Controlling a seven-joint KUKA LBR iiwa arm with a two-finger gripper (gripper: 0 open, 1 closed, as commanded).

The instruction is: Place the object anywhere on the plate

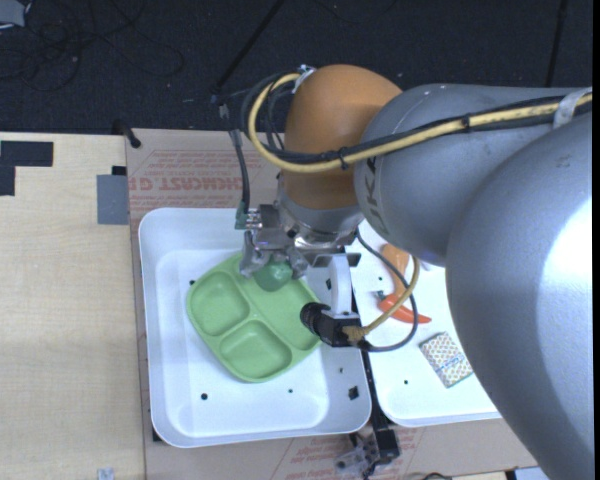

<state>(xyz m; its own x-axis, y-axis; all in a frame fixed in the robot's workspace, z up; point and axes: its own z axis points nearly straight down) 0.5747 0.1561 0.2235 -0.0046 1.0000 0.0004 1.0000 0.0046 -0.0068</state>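
My claw is positioned over the left white bin, at the upper edge of the green plate, which lies tilted in the middle of that bin. The plate is a divided type with three compartments. A small dark green object sits directly at the claw's tips, at roughly 1 o'clock on the plate, resting on or just above the rim of the plate's upper right compartment. The object appears to be touching the claw's lower end, but my wrist housing hides the fingers from this angle, so I cannot tell how far apart they are or whether the object is actually gripped between them. My arm's orange band stands at 12 o'clock from the claw, with grey links filling the 3 o'clock side. The right white bin is partly covered by my arm; in its visible part lie an orange item, at about 3 o'clock from the plate, and a small patterned packet at about 4 o'clock, the two lying apart from each other.
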